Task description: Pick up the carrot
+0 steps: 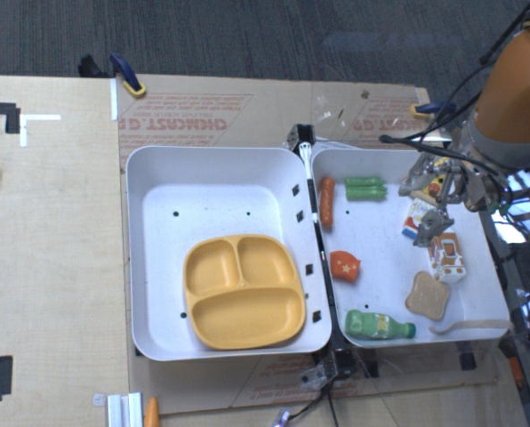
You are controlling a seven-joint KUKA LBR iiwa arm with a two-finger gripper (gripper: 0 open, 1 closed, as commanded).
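Gripper point(436, 219) position: over the upper right part of the right bin point(385, 285), with the grey arm and its orange band entering from the right edge. Jaw state cannot be determined, as the fingertips blend with the small items beneath them. Directly below the gripper lies a small carton point(447, 258) with orange and white print, and just below that a slice of bread point(427, 296). Near the bin's lower edge a green bottle point(378, 326) lies on its side. A red tomato-like item point(344, 266) sits toward the left wall. The carrot point(326, 202) lies lengthwise against the left wall of the same bin, well apart from the gripper, with a green vegetable point(365, 189) just beside it to the right. The left bin point(149, 265) holds a yellow divided plate point(244, 290)
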